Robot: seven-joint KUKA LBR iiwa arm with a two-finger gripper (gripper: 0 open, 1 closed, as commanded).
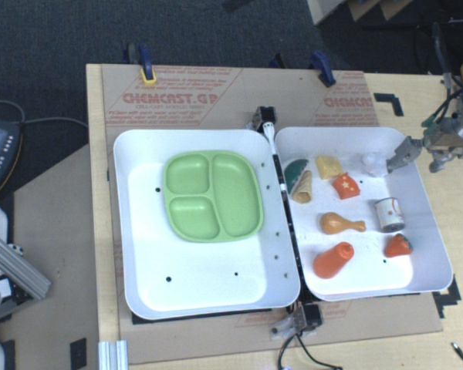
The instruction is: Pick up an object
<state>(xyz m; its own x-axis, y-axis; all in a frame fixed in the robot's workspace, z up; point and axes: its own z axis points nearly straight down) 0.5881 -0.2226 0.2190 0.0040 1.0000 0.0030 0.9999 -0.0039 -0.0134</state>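
While the gripper (401, 154) hovers at the right bin's (436, 237) upper right edge, I cannot tell its state. I'd target the small tin can (387, 213) at middle right: rigid, light, slick metal, best pinched across its round sides.

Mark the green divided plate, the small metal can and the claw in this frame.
green divided plate (214, 196): camera view, point on the ridge between its compartments.
small metal can (388, 213): camera view, point on its side wall.
claw (401, 154): camera view, point at its tip above the right bin's far edge.
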